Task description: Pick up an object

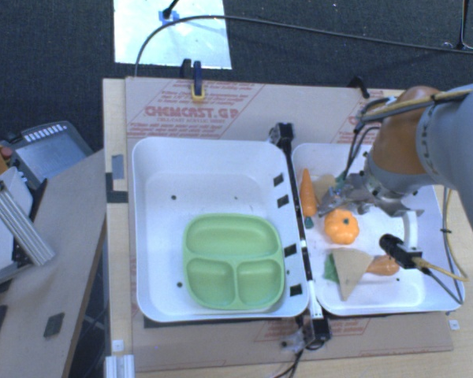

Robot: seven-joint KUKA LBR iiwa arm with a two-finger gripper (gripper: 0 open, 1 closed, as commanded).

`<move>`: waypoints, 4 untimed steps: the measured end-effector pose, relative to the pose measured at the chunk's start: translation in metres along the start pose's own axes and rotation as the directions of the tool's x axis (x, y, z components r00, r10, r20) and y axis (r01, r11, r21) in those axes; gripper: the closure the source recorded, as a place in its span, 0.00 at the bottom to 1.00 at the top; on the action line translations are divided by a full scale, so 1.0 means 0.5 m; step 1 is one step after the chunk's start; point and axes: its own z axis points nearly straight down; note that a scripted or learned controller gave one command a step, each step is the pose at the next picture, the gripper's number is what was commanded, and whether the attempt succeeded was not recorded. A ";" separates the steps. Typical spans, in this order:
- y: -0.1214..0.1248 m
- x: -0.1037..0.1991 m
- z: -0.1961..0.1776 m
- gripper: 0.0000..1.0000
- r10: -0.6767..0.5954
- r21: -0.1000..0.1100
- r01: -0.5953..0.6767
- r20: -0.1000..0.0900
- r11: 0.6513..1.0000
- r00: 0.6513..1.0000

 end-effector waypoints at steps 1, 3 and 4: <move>-0.001 0.002 -0.021 1.00 0.000 0.003 0.000 -0.004 1.000 1.000; 0.020 -0.008 -0.237 1.00 -0.005 0.001 0.005 -0.006 1.000 1.000; 0.022 -0.009 -0.342 1.00 -0.006 0.002 0.006 -0.006 1.000 1.000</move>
